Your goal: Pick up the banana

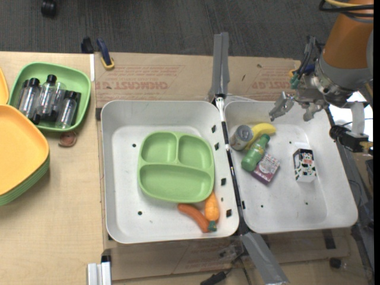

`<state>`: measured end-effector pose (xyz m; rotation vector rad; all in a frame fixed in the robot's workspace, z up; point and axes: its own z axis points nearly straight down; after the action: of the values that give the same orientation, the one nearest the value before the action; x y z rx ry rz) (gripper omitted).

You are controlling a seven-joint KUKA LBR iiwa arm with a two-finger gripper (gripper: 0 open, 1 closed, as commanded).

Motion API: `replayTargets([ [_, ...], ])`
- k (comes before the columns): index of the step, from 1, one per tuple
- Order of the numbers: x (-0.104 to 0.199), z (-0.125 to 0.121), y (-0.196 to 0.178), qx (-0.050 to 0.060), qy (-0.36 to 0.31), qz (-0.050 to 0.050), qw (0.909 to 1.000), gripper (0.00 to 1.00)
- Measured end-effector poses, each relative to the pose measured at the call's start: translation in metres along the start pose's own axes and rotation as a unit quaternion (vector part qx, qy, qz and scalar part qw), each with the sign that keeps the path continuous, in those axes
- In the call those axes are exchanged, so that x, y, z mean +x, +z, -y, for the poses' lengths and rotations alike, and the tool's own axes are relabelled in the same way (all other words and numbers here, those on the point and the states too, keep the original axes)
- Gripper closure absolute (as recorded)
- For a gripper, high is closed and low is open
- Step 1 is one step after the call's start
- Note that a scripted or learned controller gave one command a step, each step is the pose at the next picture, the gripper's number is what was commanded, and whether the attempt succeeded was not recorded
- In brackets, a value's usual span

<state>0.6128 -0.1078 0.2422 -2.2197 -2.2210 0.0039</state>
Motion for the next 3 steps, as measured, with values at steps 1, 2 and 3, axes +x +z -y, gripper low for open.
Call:
replayTargets([
  [1, -0.006, -0.034, 0.124, 0.0, -0.033, 0.0, 0.9995, 0.0],
  [2, -0.009, 0.0, 0.151, 0.0, 0.041, -0.001, 0.9991, 0.0],
  [3, -0.027, -0.013, 0.105, -0.002, -0.047, 0.001, 0.9989, 0.0],
])
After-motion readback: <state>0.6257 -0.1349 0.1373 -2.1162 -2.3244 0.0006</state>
